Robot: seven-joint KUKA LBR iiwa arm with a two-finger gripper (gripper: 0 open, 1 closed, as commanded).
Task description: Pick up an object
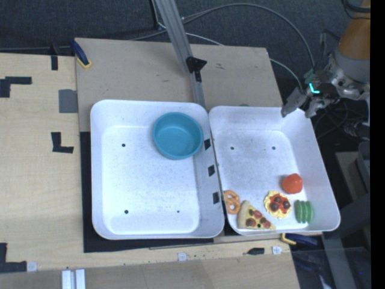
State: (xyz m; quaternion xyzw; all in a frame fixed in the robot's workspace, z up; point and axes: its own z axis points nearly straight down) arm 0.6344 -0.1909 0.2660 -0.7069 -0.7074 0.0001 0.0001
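The gripper (299,106) hangs at the far right corner of the right bin (258,161), high above its rim, with nothing between its fingers. They look spread apart. Along the right bin's near edge lie a red tomato-like ball (292,183), a small round pizza toy (278,204), a pizza slice (253,217), a pretzel (231,201) and a green vegetable piece (304,212). All of these sit well below and in front of the gripper. A blue bowl (177,135) stands at the far right of the left bin (120,179).
A slanted metal pole (180,35) runs from the top edge down to the gap between the bins. Cables (264,17) arc over the dark floor behind the bench. Black clips (212,170) mark the seam between the bins.
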